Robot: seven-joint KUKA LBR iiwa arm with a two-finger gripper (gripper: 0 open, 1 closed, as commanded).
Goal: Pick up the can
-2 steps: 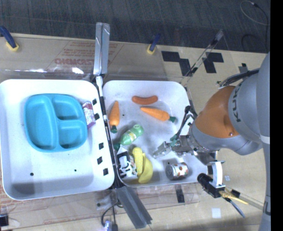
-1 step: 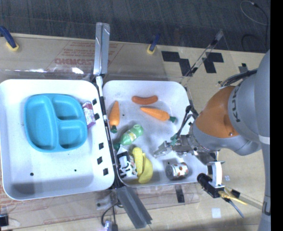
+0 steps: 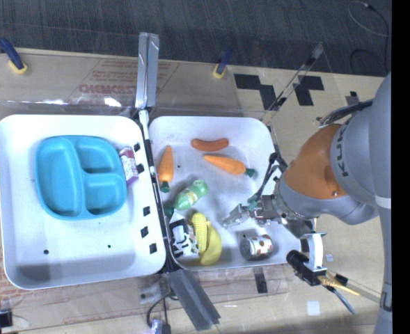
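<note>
The can [image 3: 255,245] lies on its side near the front right corner of the right bin [image 3: 260,127]; it is silvery with a red and brown label. My gripper [image 3: 241,214] hangs just above and slightly left of the can, at the end of the grey arm with its orange band [image 3: 316,169] coming in from the right. Nothing shows held in the gripper.
The right bin also holds a sausage [image 3: 209,144], two carrots [image 3: 225,163] [image 3: 165,165], a green bottle [image 3: 190,195], a banana [image 3: 206,238] and a black-and-white item [image 3: 182,239]. The left bin [image 3: 24,256] holds a blue divided tray [image 3: 79,176] and a small purple packet [image 3: 129,164].
</note>
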